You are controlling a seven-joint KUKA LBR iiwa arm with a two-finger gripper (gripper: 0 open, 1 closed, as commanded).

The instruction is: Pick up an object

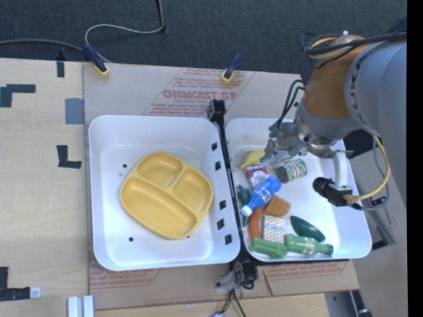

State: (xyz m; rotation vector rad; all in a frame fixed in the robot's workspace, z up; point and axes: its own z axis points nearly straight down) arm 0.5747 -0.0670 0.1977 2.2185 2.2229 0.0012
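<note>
The grey arm with the orange band (330,78) reaches in from the right and hangs over the upper part of the right white bin (360,240); its two-finger gripper (281,152) is low among the objects there, but if it is wide or narrow I cannot tell, because the wrist covers it; nothing is seen held by it.

The things to pick lie crowded in this right bin, probably thrown in loose: a small can with a green label (293,170) just beside the gripper, a yellow piece (252,158), a blue plastic bottle with a white cap (262,194) lying tilted, a brown waffle-like piece (277,207), a dark green leaf-shaped thing (307,228) and a green bottle (307,246) lying flat near the front wall.

The left white bin (106,177) bears a yellow plastic divided plate (166,194), well apart from the gripper; I judge the can or the yellow piece as the nearest target, and the crowding may make a clean grip difficult.
</note>
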